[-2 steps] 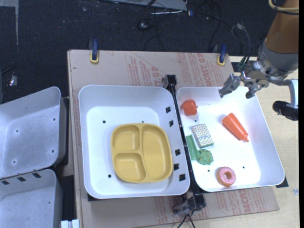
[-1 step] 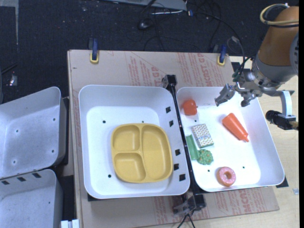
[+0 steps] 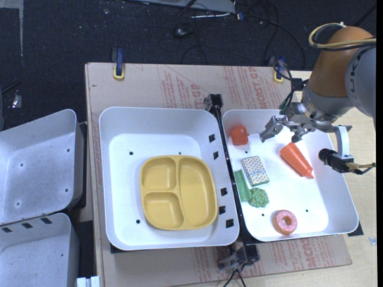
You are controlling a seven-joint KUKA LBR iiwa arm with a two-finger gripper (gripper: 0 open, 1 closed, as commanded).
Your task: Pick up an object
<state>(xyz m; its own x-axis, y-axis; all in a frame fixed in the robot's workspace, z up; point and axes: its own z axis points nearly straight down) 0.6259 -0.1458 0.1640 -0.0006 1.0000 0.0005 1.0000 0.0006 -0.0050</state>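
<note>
My gripper (image 3: pixel 282 131) hangs over the back of the right bin (image 3: pixel 335 211), open, with nothing between its fingers. Just below and right of it lies an orange carrot (image 3: pixel 297 159), tip pointing toward the front right. A small red piece (image 3: pixel 239 135) sits to the gripper's left near the bin's back left corner. Further forward are a checkered block (image 3: pixel 255 169), a green strip (image 3: pixel 242 184), a green broccoli-like piece (image 3: pixel 258 197) and a pink donut (image 3: pixel 285 221).
The left bin (image 3: pixel 119 160) holds a yellow divided plate (image 3: pixel 178 191). A black divider (image 3: pixel 222 154) runs between the bins. The arm's orange band and grey wrist (image 3: pixel 335 70) stand over the right bin's back right corner. White trays (image 3: pixel 36 160) lie off the bench at left.
</note>
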